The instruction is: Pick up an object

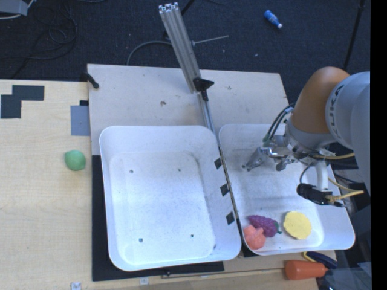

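Note:
The right bin holds three small objects at its near end: a purple lumpy one, a salmon-orange one touching it, and a yellow round one. My gripper hangs over the middle of that bin, well back from the objects. Its two fingers are spread apart, so it is open, with bare bin floor between them. The grey arm with its orange band comes in from the right.
The left bin lies beside the right one, with black clips along the shared rim. A green ball rests on the wooden bench at left. An orange tool lies below the right bin. A metal rail slants across the back.

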Robot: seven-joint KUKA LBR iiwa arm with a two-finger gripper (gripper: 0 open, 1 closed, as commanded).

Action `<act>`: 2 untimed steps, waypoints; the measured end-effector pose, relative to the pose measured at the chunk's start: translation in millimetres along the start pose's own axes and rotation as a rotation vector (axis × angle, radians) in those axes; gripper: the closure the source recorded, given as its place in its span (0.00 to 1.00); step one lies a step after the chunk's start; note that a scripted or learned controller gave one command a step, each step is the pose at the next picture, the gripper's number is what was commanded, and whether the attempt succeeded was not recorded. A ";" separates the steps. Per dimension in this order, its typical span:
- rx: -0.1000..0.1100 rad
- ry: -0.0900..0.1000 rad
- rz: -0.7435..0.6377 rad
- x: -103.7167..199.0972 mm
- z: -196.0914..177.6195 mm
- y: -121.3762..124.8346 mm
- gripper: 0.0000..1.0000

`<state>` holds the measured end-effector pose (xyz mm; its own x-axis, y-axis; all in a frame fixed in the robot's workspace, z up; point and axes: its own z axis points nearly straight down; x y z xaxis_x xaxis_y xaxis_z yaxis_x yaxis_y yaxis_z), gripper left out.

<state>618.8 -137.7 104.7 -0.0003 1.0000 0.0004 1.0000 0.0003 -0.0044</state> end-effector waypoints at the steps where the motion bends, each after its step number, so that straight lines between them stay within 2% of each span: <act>1: -0.003 0.000 -0.001 0.7 14.2 -0.1 0.00; 2: -0.005 -0.001 0.001 0.0 2.6 0.2 1.00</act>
<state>619.0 -137.7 102.1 0.0004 1.0000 -0.0004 1.0000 -0.0004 0.0009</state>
